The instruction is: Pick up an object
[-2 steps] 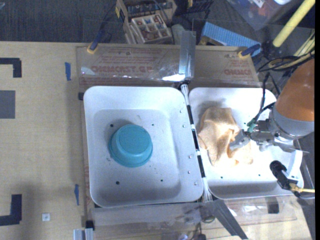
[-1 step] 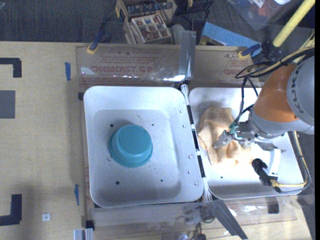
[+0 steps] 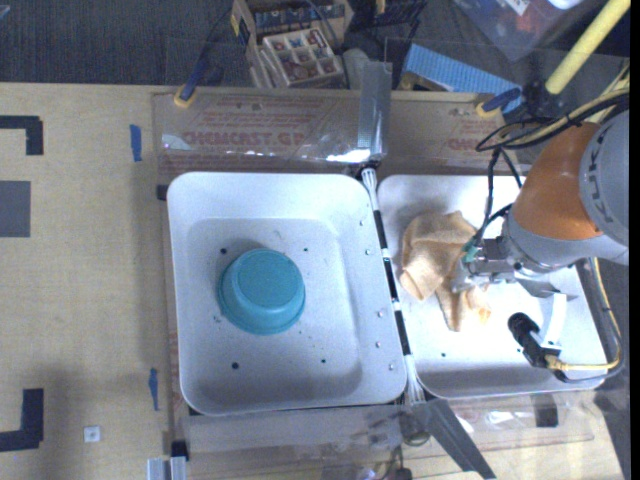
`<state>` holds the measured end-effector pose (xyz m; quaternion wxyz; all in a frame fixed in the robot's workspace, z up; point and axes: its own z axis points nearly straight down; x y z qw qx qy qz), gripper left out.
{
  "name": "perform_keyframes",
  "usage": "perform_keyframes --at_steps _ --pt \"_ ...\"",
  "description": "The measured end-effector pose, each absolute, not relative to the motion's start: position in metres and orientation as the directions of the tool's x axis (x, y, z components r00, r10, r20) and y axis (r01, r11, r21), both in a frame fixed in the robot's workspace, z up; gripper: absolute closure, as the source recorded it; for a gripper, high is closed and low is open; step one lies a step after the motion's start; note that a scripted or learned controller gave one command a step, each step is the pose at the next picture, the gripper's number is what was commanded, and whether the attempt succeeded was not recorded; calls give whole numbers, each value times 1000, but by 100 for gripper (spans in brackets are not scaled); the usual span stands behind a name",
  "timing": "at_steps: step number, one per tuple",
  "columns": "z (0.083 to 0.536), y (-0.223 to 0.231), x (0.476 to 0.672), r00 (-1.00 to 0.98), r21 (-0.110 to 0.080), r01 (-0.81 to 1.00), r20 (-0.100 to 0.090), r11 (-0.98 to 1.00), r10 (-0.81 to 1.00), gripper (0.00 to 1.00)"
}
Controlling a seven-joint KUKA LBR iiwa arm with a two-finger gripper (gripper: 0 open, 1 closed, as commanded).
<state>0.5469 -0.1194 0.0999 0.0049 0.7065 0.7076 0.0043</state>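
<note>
A crumpled tan cloth (image 3: 432,252) lies in the right bin (image 3: 440,368), toward its left side, with a strip trailing down to about mid-bin. My gripper (image 3: 472,278) reaches in from the right and sits low over the cloth's right edge, touching or nearly touching the trailing strip. A small orange bit (image 3: 483,315) shows just below the gripper. In the left bin (image 3: 200,208) a teal bowl (image 3: 262,289) rests upside down near the middle.
A divider rim (image 3: 385,268) separates the two bins. The arm's grey body and orange band (image 3: 560,198) cover the right bin's right side. Cardboard and clutter sit beyond the bins' far edge.
</note>
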Motion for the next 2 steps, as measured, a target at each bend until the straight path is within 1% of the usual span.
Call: perform_keyframes --at_steps 1,2 --pt "185 -80 610 21 1 1000 -1 -21 1000 100" --pt "184 -69 559 -148 -3 989 1 148 989 100"
